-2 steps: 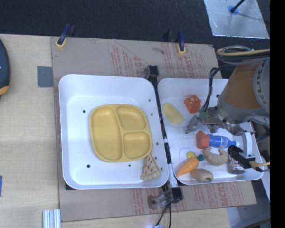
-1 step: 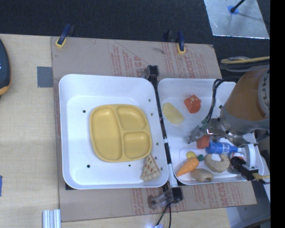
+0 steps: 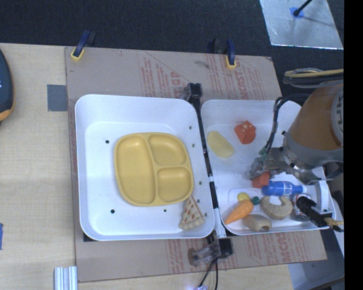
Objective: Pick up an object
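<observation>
The gripper (image 3: pixel 261 165) is low by the carrot (image 3: pixel 240 210) – nothing lifted yet – I cannot tell its jaws' state

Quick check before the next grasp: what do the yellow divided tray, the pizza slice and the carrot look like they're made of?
Yellow divided tray: looks like moulded plastic, smooth and matte, with even colour and rounded compartment walls. Pizza slice: a toy, probably plastic or rubbery; it looks dull and speckled, but is too small to be sure. Carrot: also a toy, likely smooth plastic, uniform orange with a slight sheen.
</observation>
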`<state>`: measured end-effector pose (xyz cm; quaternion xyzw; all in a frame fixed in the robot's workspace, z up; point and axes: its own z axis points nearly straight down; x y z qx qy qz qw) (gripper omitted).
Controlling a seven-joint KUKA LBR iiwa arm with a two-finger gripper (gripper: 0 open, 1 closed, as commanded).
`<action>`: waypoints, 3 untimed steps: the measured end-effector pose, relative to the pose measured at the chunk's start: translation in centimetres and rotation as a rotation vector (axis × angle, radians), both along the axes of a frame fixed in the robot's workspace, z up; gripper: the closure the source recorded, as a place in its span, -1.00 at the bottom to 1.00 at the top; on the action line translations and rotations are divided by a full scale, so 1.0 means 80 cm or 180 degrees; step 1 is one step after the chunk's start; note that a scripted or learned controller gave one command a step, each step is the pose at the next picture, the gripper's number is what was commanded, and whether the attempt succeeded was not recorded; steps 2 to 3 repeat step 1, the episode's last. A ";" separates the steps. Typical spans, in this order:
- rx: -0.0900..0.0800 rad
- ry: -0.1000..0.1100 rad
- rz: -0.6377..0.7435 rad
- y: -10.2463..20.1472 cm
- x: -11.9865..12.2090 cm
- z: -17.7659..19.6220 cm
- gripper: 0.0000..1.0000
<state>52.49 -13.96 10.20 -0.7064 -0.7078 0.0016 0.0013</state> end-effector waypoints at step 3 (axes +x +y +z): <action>0.0011 -0.0040 0.0036 0.101 0.043 0.120 1.00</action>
